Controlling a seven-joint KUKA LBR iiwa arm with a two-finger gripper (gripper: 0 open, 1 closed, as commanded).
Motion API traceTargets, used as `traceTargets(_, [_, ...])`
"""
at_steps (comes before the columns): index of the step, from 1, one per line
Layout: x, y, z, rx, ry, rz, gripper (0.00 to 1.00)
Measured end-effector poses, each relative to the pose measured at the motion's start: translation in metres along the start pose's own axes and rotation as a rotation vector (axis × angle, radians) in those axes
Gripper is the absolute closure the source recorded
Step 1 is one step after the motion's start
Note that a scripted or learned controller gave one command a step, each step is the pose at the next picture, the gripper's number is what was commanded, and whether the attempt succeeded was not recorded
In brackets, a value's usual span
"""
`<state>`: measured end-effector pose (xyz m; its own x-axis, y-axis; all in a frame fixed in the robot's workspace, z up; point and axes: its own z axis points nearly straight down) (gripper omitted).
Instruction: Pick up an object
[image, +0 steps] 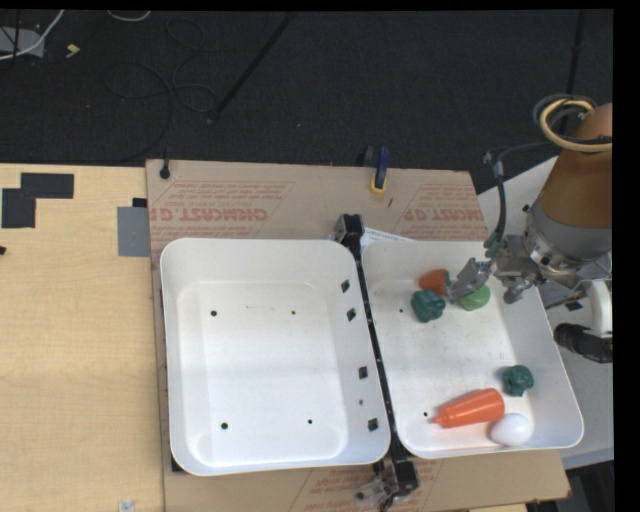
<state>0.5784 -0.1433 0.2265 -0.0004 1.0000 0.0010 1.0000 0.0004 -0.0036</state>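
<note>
The grey two-finger gripper (470, 283) is hovering low in the right-hand shallow white bin (560, 380), its tips sitting right over a small light-green lump (476, 298) beside a dark teal chunk (428, 306) and a small orange piece (433, 280), though how wide it is parted, or whether it is gripping anything, cannot be made out.

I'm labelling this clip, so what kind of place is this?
Probably a robotics lab's grasping test bench: two white bins side by side, small toy-like objects such as an orange carrot shape, and loose cables on dark floor.
</note>
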Motion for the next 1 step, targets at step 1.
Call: traceTargets(1, [0.0606,0.0687,0.0722,-0.006,-0.001,-0.004,0.00])
